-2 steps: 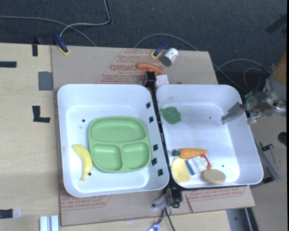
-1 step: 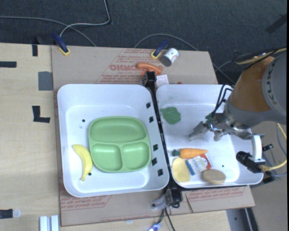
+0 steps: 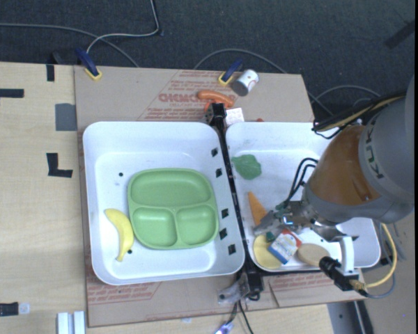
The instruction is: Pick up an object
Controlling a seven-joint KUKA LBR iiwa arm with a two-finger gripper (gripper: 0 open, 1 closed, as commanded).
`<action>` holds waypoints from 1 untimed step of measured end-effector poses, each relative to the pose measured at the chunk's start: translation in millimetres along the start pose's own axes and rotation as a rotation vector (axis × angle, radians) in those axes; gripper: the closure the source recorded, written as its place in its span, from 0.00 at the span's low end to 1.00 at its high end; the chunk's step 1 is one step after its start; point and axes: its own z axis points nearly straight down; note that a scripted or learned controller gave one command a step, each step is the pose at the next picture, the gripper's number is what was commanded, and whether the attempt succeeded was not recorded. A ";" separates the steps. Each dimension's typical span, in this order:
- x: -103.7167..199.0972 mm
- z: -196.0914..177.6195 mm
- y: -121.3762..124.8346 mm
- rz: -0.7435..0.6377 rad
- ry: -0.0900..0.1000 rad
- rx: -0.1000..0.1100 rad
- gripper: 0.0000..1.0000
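Note:
My gripper (image 3: 282, 229) hangs low over the front of the right bin (image 3: 279, 141), right above a cluster of small objects. Under it lie a pale yellow round piece (image 3: 262, 255), a white and blue packet with red marks (image 3: 283, 248) and a tan oval piece (image 3: 309, 254). An orange carrot-like cone (image 3: 256, 204) lies just left of the gripper. A green leafy piece (image 3: 247, 165) sits farther back in the same bin. The arm's wrist hides the fingers.
The left bin (image 3: 101, 145) holds a green divided plate (image 3: 173, 208) and a yellow banana (image 3: 121, 232) at its left. A black divider with clips (image 3: 226, 186) runs between the bins. Cables and clamps lie behind the bins.

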 end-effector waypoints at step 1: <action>-1.0 -10.3 1.2 0.001 -0.003 -0.004 1.00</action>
